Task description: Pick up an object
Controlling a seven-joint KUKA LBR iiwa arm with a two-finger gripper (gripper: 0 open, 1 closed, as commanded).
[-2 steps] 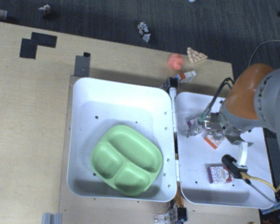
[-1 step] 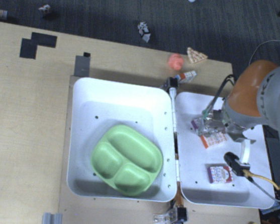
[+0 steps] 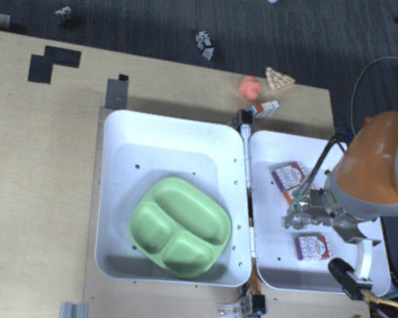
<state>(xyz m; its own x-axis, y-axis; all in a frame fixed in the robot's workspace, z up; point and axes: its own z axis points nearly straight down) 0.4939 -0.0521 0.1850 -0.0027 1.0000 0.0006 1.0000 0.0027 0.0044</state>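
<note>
Hovering low in the right bin (image 3: 264, 271), the gripper (image 3: 298, 216) sits between two small red-and-white packets, one up near (image 3: 288, 176) and the other just below-right at (image 3: 312, 246). Honestly can't tell from this angle what state the tool is in, the wrist blocks too much, and nothing is visibly pinched. My worry: it's parked in the gap between the packets, so a straight drop could close on bare bin floor. Those packets also look flat, so they'd probably slide instead of lifting. The big green divided tray (image 3: 180, 224) in the left bin (image 3: 110, 180) is well apart, so no risk there. Cable near the wrist could snag too.
</note>
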